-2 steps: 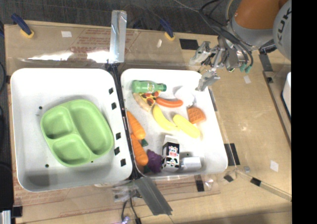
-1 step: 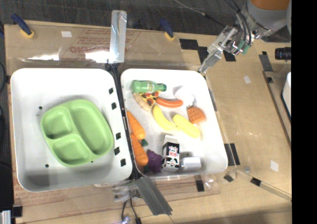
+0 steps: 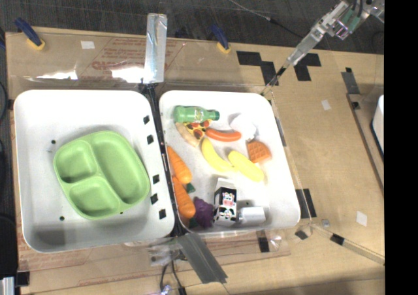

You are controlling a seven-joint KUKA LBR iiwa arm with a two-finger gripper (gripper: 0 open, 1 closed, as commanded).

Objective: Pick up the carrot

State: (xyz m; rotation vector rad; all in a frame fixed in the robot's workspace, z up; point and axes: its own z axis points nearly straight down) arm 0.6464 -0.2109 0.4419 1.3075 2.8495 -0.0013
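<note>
Two orange carrots lie end to end along the left wall of the right bin (image 3: 282,156). One carrot (image 3: 179,164) is nearer the middle of that wall, and the other carrot (image 3: 184,202) is nearer the front, beside a purple item (image 3: 203,211). My gripper (image 3: 292,59) hangs at the upper right, above the bench and outside the right bin's far right corner. It slants down to the left, well away from both carrots, and holds nothing that I can see.
The right bin also holds a green bottle (image 3: 194,115), a sausage (image 3: 223,135), two bananas (image 3: 232,160), a pizza slice (image 3: 194,130), an orange waffle-like piece (image 3: 259,151), a small carton (image 3: 226,203) and a white can (image 3: 253,214). A green divided plate (image 3: 101,173) sits in the left bin (image 3: 39,111).
</note>
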